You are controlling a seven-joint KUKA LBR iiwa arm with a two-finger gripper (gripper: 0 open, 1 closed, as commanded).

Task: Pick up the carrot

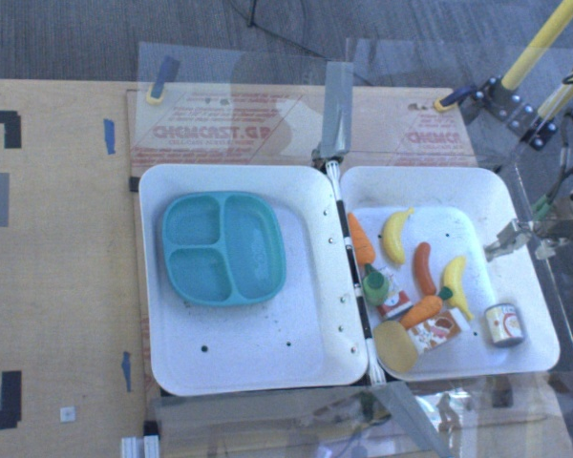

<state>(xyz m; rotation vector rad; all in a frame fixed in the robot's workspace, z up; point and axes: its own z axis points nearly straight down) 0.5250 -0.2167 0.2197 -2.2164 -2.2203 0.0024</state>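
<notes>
A small orange carrot [422,310] with a green top lies at a slant in the right bin [487,184], resting against a red and white carton [439,333]. A second, longer orange carrot-like piece [361,239] lies along that bin's left wall, with a green item [374,282] at its lower end. My gripper [506,245] shows as a grey metal part over the right bin's right side. It is well to the right of both orange pieces and touches neither.
The right bin also holds two bananas [394,235] [456,285], a red sausage [424,267], a small can [503,324] and a yellow round piece [396,348]. A teal divided plate [223,248] lies in the left bin [267,361]. A yellow pole [544,31] stands at the upper right.
</notes>
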